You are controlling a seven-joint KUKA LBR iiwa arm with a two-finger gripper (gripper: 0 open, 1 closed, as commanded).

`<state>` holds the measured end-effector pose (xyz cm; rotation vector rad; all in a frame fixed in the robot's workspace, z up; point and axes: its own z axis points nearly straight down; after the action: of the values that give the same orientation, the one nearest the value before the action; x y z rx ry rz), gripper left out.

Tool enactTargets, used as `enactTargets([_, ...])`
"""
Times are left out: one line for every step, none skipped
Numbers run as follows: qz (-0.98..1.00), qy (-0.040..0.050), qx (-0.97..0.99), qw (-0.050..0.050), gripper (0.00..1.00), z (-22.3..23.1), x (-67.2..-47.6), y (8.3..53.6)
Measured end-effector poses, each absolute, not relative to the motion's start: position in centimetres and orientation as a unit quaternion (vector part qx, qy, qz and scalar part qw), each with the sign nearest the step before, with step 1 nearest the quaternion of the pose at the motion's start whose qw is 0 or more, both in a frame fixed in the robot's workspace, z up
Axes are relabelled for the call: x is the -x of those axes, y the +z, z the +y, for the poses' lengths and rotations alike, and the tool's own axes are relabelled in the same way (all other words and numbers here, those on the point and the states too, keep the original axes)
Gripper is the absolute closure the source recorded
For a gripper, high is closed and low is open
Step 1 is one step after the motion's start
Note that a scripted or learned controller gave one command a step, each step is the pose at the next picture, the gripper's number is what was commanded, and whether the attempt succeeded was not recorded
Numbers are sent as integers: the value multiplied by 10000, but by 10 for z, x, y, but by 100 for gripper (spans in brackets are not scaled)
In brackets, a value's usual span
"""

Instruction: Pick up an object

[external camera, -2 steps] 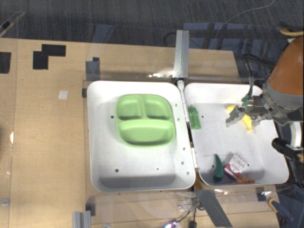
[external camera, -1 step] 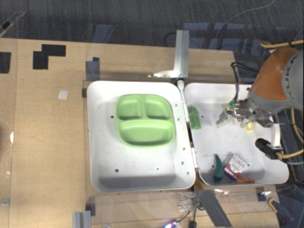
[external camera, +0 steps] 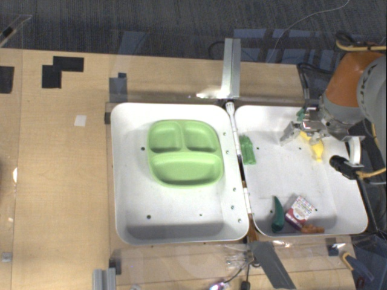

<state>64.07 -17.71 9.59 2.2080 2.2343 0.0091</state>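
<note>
Yellow object (external camera: 317, 148) beneath gripper (external camera: 306, 130) (fingers spread), pink packet (external camera: 301, 209) lettering unreadable

Camera: single, fixed | Position: above tabletop (external camera: 54, 162) | Facing: down, at a slant | Range: moderate | Coverage: both bins (external camera: 121, 180), arm (external camera: 354, 83) entering right

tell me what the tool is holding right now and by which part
Cannot be told. The tool sits right over a yellow object in the right bin, but no grip on it is visible.
</note>
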Motion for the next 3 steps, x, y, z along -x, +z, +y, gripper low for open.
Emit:
enactTargets([7164,39,-6977,12,0,-200,-674,95])
enactTargets([7197,55,-6942,94,100,-200,-677,107])
enactTargets([7046,23,-7096,35,100,-165,-671,175])
